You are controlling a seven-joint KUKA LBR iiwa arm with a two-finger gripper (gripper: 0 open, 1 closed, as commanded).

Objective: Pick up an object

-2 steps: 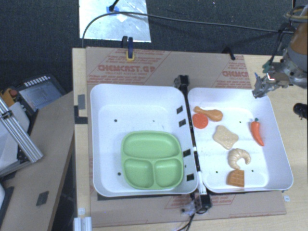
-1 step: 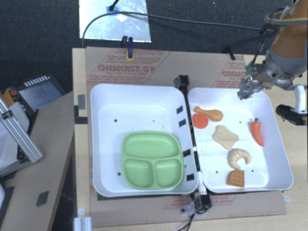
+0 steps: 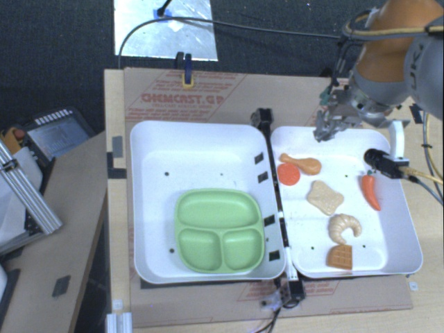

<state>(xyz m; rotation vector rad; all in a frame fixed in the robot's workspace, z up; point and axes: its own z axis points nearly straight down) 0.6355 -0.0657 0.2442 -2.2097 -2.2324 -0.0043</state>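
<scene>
My claw hangs at the right bin's twelve o'clock rim; whether its tips are apart or together I cannot tell. The nearest pick, I judge, is the glossy drumstick toward seven o'clock: I should drop straight across its narrow bone end.

We look down at a slant from above the left bin, both bins in frame.
</scene>
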